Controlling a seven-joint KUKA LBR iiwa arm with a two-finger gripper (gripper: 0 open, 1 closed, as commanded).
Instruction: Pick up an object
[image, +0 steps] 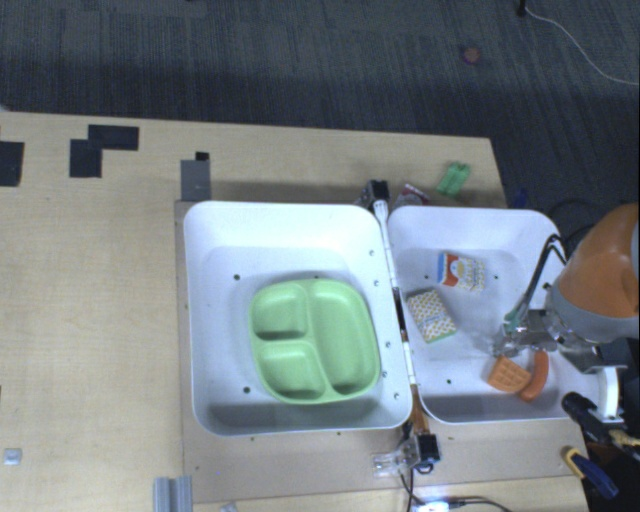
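Note:
The right bin (520, 228) holds several small items. A white packet with blue and orange print (459, 270) lies near its back. A yellowish checkered block (431, 315) sits by its left wall. An orange waffle-like piece (508, 376) and a red-orange sausage shape (537, 376) lie together at the front right. My gripper (518, 338) hangs low in this bin, just above and behind those two orange items, with the orange-banded arm (605, 275) rising to its right. Nothing shows between its tips.
The left bin (215, 300) holds a light green divided plate (314, 338). A small green object (453, 180) lies on the bench behind the right bin. Cables and clips sit at the bins' front junction (415, 452). Black tape marks (100, 148) lie far left.

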